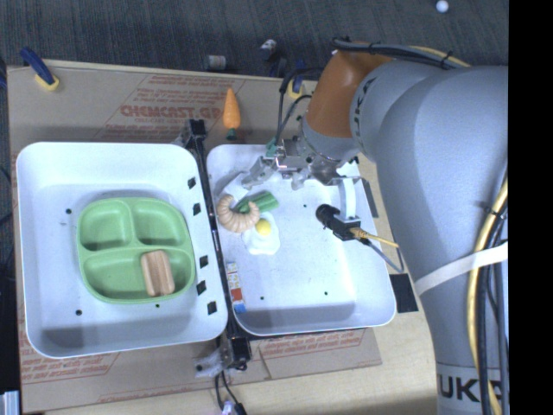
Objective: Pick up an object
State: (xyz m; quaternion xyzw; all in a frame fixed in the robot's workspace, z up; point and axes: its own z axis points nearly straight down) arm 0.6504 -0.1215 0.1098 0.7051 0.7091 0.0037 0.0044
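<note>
Overhead, the gripper (259,173) reaches into the right bin (346,305) near its 11 o'clock corner; whether its jaws are released or clenched cannot be told. Just at its 6 o'clock lie a croissant (231,215), green piece (259,203) and fried egg (263,234). The left bin (43,232) bears a green plate (108,227) with bread (157,272).

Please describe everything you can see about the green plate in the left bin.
The green plate is pale green, looks like smooth plastic, and has rounded corners. Raised ridges split it into three compartments: two smaller ones at the far side and one long one at the near side. It lies flat, right way up, about the middle of the left bin. A tan, ridged bread-like piece rests in the near compartment, toward its right end.
</note>
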